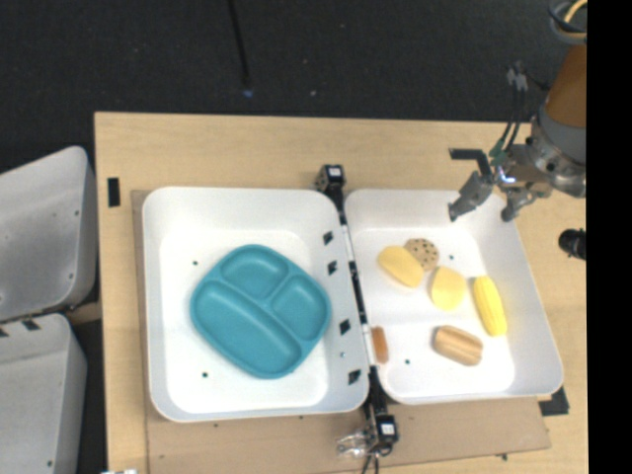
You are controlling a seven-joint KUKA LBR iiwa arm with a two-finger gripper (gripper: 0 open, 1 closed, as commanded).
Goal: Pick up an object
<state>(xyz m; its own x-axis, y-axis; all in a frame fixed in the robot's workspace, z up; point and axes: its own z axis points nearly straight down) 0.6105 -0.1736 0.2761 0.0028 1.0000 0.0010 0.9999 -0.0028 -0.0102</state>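
Note:
My gripper (491, 203) hangs open over the far edge of the right bin (425, 220), with nothing between its two spread fingers. Below it in that bin lie a yellow oval piece (400, 266), a speckled cookie (424, 252), a second yellow piece (446, 288), a yellow corn-like piece (489, 305), a brown bread roll (457, 345) and a small orange stick (379, 345). The gripper is above and to the right of the cookie, clear of all of them.
The left bin (178, 225) holds a teal divided plate (260, 309). A black divider with clips (346, 284) runs between the bins. The wooden bench (247, 146) shows around them, and grey panels (44, 235) stand at the left.

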